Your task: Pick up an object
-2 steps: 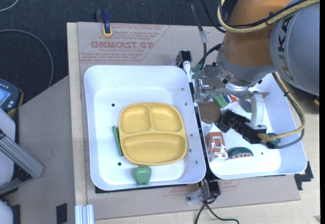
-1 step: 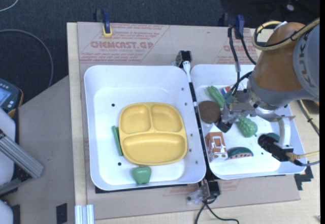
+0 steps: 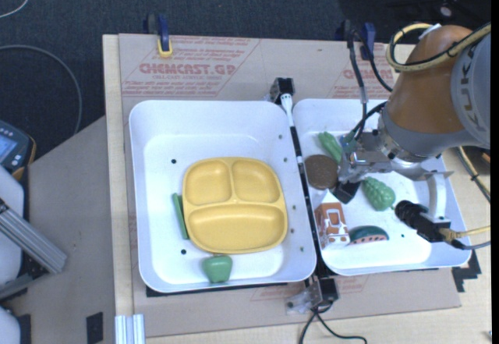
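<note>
Camera view: the gripper (image 3: 349, 179) sits low in the right bin (image 3: 437, 257), presumably lining up a grab. The brown disc (image 3: 319, 171) just beside it looks the likeliest pick, with a green knobbly piece (image 3: 380, 194) and an orange box (image 3: 333, 225) near. I cannot tell how wide the gripper stands.

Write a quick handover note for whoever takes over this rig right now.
The hand is low in the right bin, beside the brown disc; nothing visibly held.
Also in that bin: bumpy green piece, orange-and-white box, watermelon slice.
In the left bin: yellow divided plate, green piece in front of it.
Done: nothing picked.
Left: grasp one object and lift.
</note>
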You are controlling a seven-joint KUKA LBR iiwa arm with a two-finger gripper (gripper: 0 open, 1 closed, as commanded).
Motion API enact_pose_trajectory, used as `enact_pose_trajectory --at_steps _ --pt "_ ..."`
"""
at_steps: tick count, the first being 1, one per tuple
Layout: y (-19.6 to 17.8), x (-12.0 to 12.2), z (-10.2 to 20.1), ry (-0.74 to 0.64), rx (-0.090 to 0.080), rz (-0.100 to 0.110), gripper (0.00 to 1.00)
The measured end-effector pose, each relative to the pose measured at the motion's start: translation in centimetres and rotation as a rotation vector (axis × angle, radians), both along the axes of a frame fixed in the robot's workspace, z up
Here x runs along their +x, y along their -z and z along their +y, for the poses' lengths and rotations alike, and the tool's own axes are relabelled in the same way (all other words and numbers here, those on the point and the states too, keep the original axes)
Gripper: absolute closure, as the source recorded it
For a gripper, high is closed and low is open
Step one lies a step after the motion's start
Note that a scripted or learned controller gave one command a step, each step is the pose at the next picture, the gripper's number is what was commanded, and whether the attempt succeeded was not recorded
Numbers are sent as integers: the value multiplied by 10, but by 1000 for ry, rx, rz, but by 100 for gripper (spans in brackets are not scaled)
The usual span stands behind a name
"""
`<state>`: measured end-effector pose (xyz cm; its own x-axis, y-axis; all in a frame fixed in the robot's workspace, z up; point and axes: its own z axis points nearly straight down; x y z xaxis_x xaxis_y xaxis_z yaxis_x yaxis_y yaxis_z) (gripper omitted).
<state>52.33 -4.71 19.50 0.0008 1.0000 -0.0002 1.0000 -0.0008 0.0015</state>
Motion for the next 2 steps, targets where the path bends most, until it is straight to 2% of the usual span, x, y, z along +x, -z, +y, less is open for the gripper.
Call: enact_pose_trajectory --at_steps 1,2 --pt "-155 -44 -15 0 -1 -17 100" --pt "19 8 -35 2 1 13 100"
